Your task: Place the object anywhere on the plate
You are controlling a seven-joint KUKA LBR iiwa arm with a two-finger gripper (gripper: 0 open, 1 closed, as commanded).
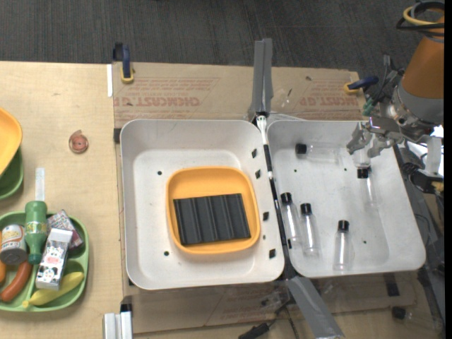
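Camera view, fixed above bench [56,97]: two shallow white bins side by side. Left bin [141,189]: orange plate [212,182] near centre, bearing a dark ribbed insert [212,216]. Right bin [395,246]: clear vials with black caps, scattered. One vial [288,216] lying against the left wall; a second [307,228] just beside it; a third [341,244] nearer the front, apart from those two; a fourth [311,150] toward the back left. Fifth vial [366,186] hanging or standing upright directly below the gripper [366,147], cap uppermost, near the back right of the bin. Arm [424,76] reaching in from the right, grey with orange band, gripper positioned over the back right of the right bin. Finger spacing and contact with the fifth vial: cannot tell, detail too small and cluttered. All vials within the right bin, well apart from the plate. Left of the bins on the bench: green tray [78,281] with toy food, a green bottle [35,228] and a small carton [51,260]; a small pink round item [78,142] farther back.
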